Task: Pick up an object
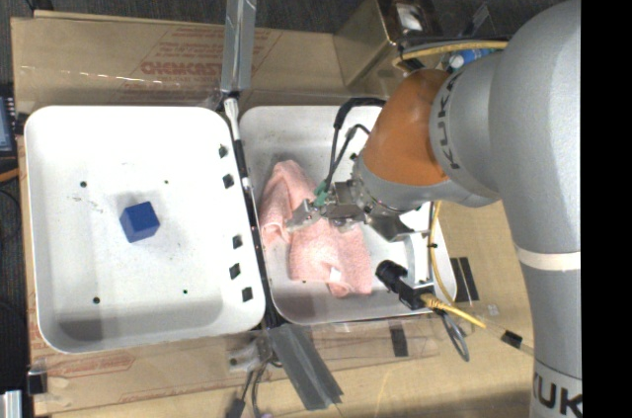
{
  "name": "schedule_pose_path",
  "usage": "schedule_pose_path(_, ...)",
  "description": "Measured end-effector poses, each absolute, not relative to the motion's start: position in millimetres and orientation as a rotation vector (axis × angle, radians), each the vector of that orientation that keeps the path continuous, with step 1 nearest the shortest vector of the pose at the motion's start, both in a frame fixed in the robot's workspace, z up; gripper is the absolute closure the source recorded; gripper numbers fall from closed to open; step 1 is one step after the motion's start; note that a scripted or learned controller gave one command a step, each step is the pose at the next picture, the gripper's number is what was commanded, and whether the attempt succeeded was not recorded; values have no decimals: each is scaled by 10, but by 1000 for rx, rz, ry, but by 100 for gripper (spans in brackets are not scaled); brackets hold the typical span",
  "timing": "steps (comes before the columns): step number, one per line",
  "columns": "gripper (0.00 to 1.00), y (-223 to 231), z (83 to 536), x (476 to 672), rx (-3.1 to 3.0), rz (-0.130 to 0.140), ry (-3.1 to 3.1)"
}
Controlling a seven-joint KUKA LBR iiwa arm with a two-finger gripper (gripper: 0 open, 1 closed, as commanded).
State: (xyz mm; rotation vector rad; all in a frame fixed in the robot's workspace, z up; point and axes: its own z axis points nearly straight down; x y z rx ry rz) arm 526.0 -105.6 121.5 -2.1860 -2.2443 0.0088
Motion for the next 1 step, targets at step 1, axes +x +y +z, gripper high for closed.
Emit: schedule_pose_path(1,0,-1097,906,6051,-2294,4,-2141)
